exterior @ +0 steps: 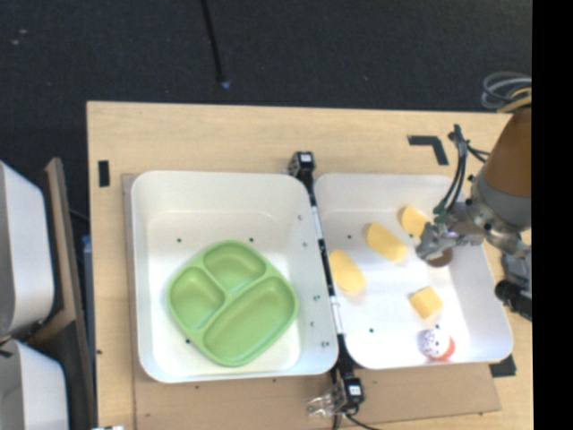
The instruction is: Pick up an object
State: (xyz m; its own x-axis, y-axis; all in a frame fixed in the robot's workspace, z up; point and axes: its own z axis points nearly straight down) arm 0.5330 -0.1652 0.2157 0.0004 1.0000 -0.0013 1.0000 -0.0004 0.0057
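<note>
Grey metal gripper (438,249) hangs low over the right white bin (474,330); whether its jaws are spread or pressed together, I cannot tell. Just beside it lies a small yellow block (413,219), then a yellow oblong block (386,241). Farther off sit a yellow rounded piece (346,271), a yellow cube (425,302), and a white-and-red small object (435,344). A green divided plate (235,302) rests in the left white bin (161,204)

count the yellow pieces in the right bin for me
4. One lies by the bin's left wall, one mid-bin, one up beside the claw, one lower down above the red-and-white item. The arm may hide more.
</note>
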